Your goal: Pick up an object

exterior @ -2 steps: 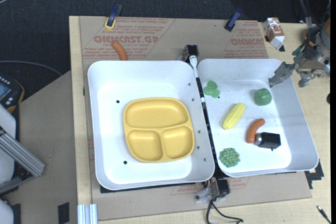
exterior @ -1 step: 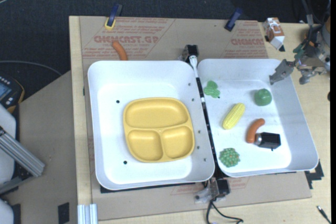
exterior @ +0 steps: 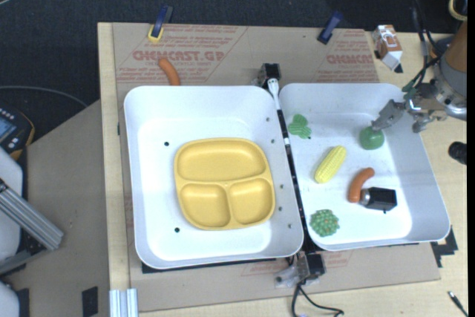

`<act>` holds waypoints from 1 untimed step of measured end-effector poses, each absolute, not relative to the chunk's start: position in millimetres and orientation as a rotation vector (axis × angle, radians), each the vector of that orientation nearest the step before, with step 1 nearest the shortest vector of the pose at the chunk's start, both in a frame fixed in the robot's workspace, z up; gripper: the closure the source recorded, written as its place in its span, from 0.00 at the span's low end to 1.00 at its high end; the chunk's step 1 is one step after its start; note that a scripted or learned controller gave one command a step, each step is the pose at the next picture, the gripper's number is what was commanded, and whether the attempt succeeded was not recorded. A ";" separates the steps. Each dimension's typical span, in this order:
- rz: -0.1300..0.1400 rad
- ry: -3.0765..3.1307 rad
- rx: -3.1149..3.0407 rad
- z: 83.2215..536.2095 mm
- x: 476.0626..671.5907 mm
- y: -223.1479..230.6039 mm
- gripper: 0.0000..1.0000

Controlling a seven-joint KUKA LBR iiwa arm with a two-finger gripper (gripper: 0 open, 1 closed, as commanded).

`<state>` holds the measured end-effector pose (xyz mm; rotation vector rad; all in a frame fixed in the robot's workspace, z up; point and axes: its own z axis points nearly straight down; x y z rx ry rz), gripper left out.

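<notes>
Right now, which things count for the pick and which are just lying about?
For the pick, right bin: green ball by the pincer, corn, sausage, black block, broccoli, leafy green.
Lying about: yellow tray, clamps, loose sausages.

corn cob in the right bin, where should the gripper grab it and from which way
Grip the corn cob across its middle, coming straight down. It lies flat and slanted, with bare bin floor along both long sides, so the fingers should likely close across its narrow width.

A yellow tray [exterior: 223,182] sits in the left bin [exterior: 141,159]. In the right bin [exterior: 423,182] lie corn [exterior: 329,164], a sausage [exterior: 360,184] and green toys. The end effector [exterior: 393,115] hangs near a green ball [exterior: 372,138].
</notes>
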<state>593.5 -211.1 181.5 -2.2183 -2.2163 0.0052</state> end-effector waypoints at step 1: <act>0.005 -2.217 -2.216 118.5 588.9 -207.1 0.00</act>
